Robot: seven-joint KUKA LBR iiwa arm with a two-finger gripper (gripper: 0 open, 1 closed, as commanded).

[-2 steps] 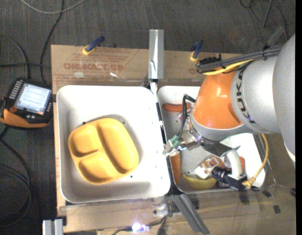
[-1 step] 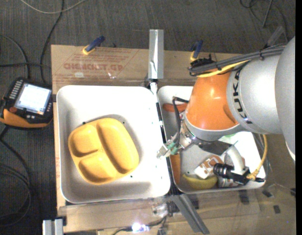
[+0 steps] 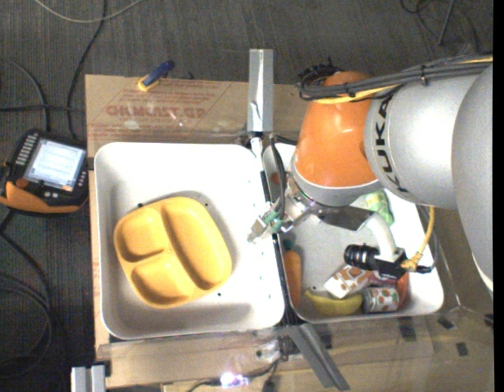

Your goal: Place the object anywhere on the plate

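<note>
While the arm (image 3: 435,137) reaches in from the right, its orange band (image 3: 337,141) covers the back half of the right bin (image 3: 429,299). Gripper (image 3: 266,225) sits at the seam between the two bins, over the right wall of the left bin (image 3: 153,152). How far it is open: cannot tell, tip too small and cluttered. A small greenish-white bit shows at the tip; cannot tell whether it is held.

Yellow divided plate (image 3: 174,250) lies in the left bin, left of centre, three compartments up, well apart from the gripper.

Which object is the task's cannot be told; the loose objects seen all lie in the right bin:
- carrot (image 3: 293,272) along the left wall, just right of the seam
- banana (image 3: 333,304) at the front wall
- small carton (image 3: 347,282) resting on the banana
- can (image 3: 381,300) on its side, just right of the banana
- green item (image 3: 382,208), partly hidden under the arm

Teach pendant (image 3: 47,170) on the floor, left of the bench
</note>
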